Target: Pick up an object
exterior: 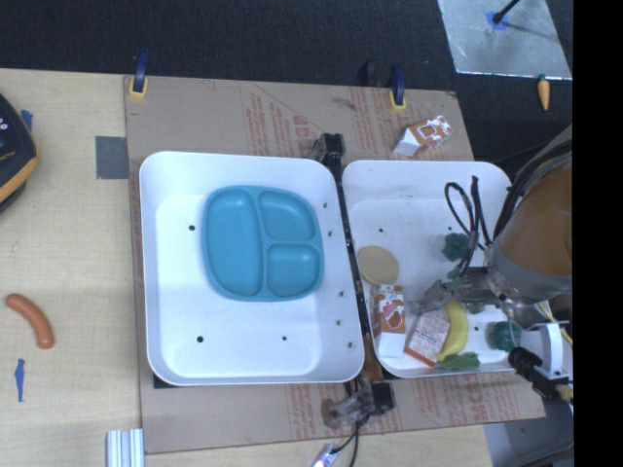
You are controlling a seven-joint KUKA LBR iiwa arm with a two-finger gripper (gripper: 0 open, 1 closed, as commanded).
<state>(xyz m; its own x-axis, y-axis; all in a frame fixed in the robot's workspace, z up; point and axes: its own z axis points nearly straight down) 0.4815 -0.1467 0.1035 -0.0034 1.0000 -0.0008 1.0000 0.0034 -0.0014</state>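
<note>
one fixed camera above, slanting down on both bins (156,261)

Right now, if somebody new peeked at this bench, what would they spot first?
Probably the big blue divided plate, lying alone in the left white bin. Next, the right white bin, with its jumble: a yellow banana, small snack packets and a tan disc, with the grey and orange arm reaching over it from the right. A stray sausage lies on the bench far left.
</note>
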